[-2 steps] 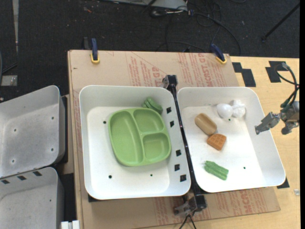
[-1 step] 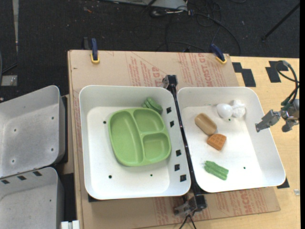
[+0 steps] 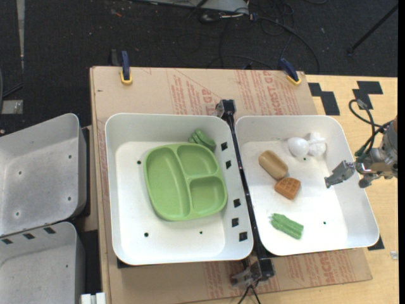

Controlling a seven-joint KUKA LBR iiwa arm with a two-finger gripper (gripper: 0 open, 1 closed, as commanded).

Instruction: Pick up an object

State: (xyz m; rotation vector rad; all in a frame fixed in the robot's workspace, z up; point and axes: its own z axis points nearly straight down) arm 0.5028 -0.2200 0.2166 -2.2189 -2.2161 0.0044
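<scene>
Fingers point(image 3: 347, 173) stood apart and empty at the right bin's point(image 3: 361, 230) right wall; we noted the nearest object, the waffle piece point(image 3: 287, 187), lying to their left on the floor.

A divided green plastic tray point(image 3: 186, 182) lies in the left shallow white bin point(image 3: 120, 170). The right shallow white bin point(image 3: 354, 227) holds a brown bread roll point(image 3: 273, 163) behind a waffle point(image 3: 287, 187).

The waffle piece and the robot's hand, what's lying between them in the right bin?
Nothing: in the camera view, only bare white bin floor runs from the waffle piece to the hand at the right bin edge.
</scene>
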